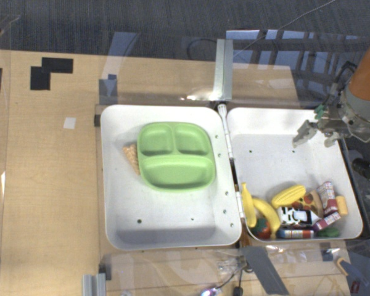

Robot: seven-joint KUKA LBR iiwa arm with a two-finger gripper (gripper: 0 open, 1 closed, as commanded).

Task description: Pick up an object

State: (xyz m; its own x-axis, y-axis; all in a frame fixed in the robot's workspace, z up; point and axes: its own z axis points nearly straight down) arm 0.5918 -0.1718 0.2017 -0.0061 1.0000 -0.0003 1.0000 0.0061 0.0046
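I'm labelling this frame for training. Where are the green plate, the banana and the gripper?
green plate (174, 156): camera view, on its large lower compartment.
banana (266, 211): camera view, on the middle of its curved body.
gripper (314, 135): camera view, midway between its fingertips.

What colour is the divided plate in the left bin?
Light green. The divided plate shows plainly in the camera view, lying in the left bin.

Hidden and cut off

The arm (365, 88) runs off the right edge; the green tray (175, 155) covers most of a tan item (131, 158); the right bin's near-corner pile (296, 213) overlaps, small labels unreadable.
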